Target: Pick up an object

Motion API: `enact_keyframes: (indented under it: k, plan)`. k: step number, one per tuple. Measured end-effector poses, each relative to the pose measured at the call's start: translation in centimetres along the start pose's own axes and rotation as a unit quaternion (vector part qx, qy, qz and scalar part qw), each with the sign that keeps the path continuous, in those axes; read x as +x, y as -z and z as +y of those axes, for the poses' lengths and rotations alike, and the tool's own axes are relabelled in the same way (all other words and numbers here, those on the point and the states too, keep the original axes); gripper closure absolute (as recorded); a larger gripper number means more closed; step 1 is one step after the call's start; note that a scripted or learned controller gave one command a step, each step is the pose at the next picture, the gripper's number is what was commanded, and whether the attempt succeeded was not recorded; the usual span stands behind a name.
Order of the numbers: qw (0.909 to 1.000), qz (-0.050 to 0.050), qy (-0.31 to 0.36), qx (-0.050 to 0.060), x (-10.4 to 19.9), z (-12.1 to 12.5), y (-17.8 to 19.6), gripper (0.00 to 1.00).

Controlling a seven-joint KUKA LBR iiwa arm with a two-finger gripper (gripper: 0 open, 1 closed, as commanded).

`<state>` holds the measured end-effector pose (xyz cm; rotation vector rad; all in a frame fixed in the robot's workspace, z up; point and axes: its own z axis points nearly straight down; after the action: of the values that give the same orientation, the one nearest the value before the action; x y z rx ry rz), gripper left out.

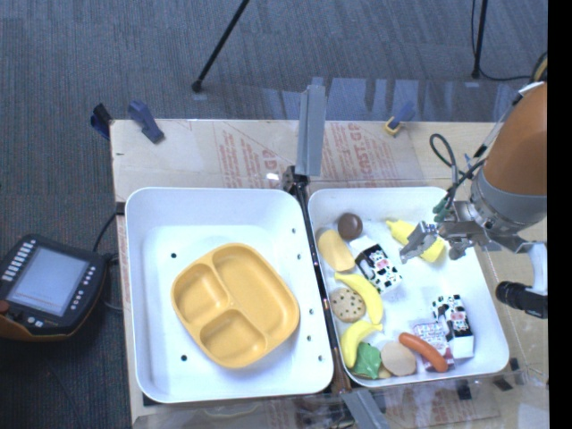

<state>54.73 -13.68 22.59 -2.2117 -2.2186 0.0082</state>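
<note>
The right bin (487,280) holds several toy foods: a brown ball (349,225), a pale yellow piece (335,250), a cow-patterned carton (378,267), two bananas (364,294), a cookie (346,305), a red sausage (423,350) and a second carton (454,315). A yellow toy (399,231) lies near the bin's far side. My gripper (420,242) hangs low over that yellow toy, whose right part (435,251) sticks out beside the gripper. The arm's orange band (523,146) is at the right edge.
The left bin (147,239) contains a yellow divided plate (234,304). A green toy (367,358), a tan disc (398,358) and a pink box (431,333) crowd the right bin's near corner. A handheld pendant (45,284) sits on the floor at left.
</note>
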Motion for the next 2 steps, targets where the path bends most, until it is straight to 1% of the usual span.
enact_keyframes:
  k: [1,2]
  plan:
    - [0.9999,0.001,0.013,-0.005,1.5,7.0,-10.7,0.0]
    - [0.9994,-0.001,0.034,-0.004,4.0,4.5,-13.9,0.0]
